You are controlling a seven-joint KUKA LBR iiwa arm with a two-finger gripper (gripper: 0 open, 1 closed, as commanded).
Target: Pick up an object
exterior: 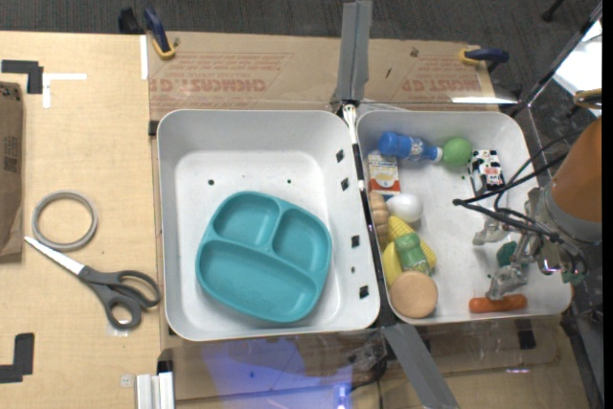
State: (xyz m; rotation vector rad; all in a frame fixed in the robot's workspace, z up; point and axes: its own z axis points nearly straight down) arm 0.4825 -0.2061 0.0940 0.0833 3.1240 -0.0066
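The arm [586, 182] is cut off by the right edge of the picture, so just a bit of its orange band shows. The gripper [512, 268] sits over the right bin [450, 122] near its front right corner, and its fingers are too small and tangled with wires to tell apart. A small teal thing [505, 253] beside it is partly hidden. A brown paper bag [10, 170] is cut off by the left edge. The words on the little carton [383, 175] are too blurry to read.
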